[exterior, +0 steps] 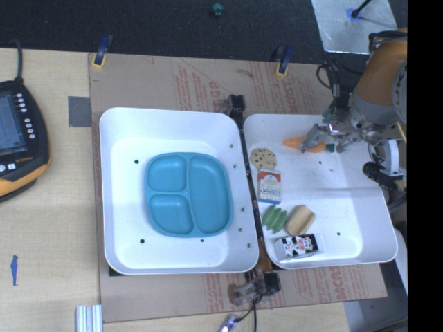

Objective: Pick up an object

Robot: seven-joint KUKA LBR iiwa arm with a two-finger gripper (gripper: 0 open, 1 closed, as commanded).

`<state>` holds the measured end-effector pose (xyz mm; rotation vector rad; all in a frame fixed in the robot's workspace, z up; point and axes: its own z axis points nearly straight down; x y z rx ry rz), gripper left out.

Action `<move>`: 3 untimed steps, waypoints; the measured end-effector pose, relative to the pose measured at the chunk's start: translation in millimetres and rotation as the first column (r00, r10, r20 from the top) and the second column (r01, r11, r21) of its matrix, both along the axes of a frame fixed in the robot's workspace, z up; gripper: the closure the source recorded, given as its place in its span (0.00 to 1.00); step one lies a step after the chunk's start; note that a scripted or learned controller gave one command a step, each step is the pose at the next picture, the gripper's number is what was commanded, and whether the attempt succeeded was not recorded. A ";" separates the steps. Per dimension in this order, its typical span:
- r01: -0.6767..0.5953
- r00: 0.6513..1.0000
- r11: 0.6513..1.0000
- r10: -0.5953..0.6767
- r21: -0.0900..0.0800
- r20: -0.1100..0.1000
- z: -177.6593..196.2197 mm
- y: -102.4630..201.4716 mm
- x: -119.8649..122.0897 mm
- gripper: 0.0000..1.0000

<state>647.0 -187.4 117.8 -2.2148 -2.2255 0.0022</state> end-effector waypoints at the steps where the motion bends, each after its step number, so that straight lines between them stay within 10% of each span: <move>1: -0.003 1.000 1.000 0.003 -0.001 -0.001 53.2 82.7 -88.8 0.00; 2: 0.000 1.000 1.000 0.000 -0.001 -0.002 57.3 59.6 -155.9 0.00; 3: -0.001 1.000 1.000 0.001 -0.001 0.003 -15.7 88.1 -143.2 0.00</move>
